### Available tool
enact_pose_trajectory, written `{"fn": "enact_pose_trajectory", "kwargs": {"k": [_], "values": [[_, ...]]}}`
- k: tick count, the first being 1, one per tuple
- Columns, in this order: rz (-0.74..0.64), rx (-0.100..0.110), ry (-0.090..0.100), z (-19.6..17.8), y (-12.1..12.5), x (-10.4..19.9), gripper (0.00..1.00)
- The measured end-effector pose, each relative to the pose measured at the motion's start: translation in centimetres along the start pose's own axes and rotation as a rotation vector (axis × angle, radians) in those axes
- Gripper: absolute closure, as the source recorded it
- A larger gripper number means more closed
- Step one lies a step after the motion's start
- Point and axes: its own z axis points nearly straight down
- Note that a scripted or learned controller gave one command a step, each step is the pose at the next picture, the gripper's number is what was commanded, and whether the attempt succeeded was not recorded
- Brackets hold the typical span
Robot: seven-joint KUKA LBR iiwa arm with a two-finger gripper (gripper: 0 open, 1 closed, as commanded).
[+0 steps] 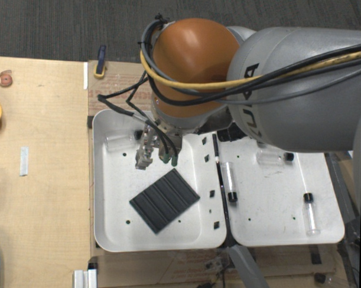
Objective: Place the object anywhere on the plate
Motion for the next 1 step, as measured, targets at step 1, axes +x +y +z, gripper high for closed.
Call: {"fn": "enact_pose_trajectory", "kwargs": {"k": [1], "values": [[-0.045,0.000,0.000,0.78,-0.39,2.37,1.00]]}}
